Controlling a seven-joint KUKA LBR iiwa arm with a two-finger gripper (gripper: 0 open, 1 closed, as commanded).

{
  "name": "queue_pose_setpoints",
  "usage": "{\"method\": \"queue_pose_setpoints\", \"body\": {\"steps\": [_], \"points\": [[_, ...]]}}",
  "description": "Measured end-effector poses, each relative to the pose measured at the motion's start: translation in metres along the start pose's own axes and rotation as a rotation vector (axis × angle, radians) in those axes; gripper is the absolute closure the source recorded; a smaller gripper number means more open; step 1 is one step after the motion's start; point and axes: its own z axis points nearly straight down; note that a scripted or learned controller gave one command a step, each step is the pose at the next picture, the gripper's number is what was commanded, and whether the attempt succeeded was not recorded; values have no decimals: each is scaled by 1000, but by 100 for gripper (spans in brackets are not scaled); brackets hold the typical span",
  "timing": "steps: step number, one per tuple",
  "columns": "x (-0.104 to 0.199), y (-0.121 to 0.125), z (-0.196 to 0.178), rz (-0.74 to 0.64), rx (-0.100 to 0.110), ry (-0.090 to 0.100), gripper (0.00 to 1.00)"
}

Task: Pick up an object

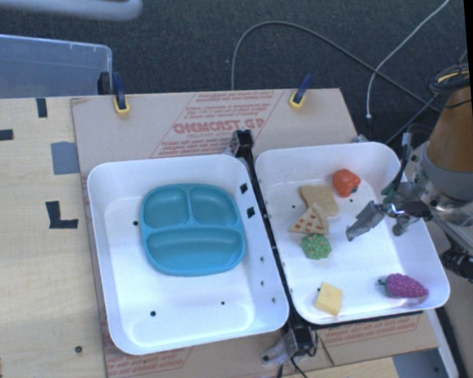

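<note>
Green toy: a small green lump (316,247), likely toy broccoli or lettuce, lies in the right bin (413,234), touching the pizza-like wedge (309,220) above it.
Handling: judged light and somewhat soft; take it across its rounded sides, from the free lower edge.
Close neighbours: tan bread slice (320,198) and red tomato (345,182) further up the bin.
Further pieces: yellow cheese block (329,299) and purple grapes (404,286) near the front wall, well apart from the rest.
Claw: the claw (383,216) hovers over the bin's right half, fingers spread, nothing between them.
Left bin: the left bin (115,260) holds a blue divided plate (192,229).
Desk: cardboard sheet (214,120) clamped beneath both bins.
</note>
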Motion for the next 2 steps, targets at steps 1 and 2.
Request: {"method": "queue_pose_setpoints", "body": {"steps": [1, 2], "points": [[0, 2, -4, -3, -8, -2, 0], [-6, -5, 46, -1, -3, -1, 0]]}}
